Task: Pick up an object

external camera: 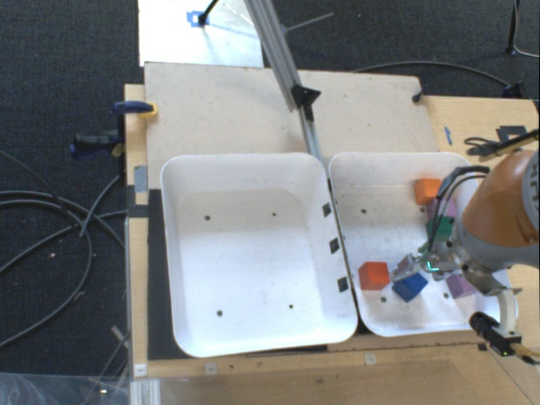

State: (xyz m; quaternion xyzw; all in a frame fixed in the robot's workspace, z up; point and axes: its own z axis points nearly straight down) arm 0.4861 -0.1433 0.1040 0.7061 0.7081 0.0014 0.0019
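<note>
now the gripper (411, 268) hangs low in the right bin (371, 184). i cannot tell its grip. the blue block (410, 288) sits just under it, nearest of all, with the red block (373, 275) just left.

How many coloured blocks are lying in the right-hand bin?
4 in sight: a red block, a blue block beside it under the gripper, an orange block farther back, and a purple block. The arm may hide more.
</note>
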